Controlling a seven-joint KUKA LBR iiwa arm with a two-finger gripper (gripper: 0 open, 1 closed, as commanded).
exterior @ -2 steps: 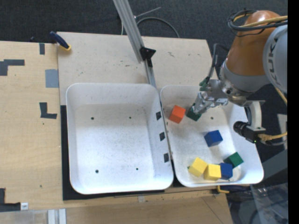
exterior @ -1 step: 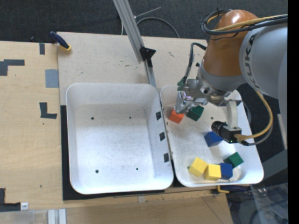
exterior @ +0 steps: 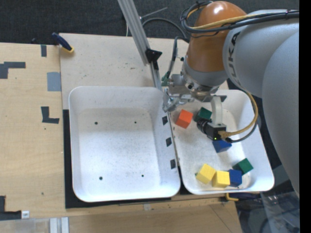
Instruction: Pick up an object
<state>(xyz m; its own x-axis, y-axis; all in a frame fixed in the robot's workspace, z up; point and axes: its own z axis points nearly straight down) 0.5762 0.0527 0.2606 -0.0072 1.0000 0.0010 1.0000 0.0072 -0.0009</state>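
Seven cubes, all in right bin (exterior: pixel 260 149). Orange cube (exterior: pixel 183 119) near divider, just beside gripper (exterior: pixel 171 101); likely target, being nearest. Green cube (exterior: pixel 204 114) close by, under wrist. Blue cube (exterior: pixel 221 145) mid-bin. Yellow pair (exterior: pixel 214 175), second blue (exterior: pixel 235 177), second green (exterior: pixel 243 166) clustered at front corner. Gripper low over bin's left wall, holds nothing visible; whether spread or pressed together, cannot tell. Left bin (exterior: pixel 77 130) bare. Desk (exterior: pixel 29 144) with tape marks.

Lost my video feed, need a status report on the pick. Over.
End effector low over right bin's left edge. Orange cube just beside it, not gripped. Other cubes farther off in that bin. Nothing blocking.
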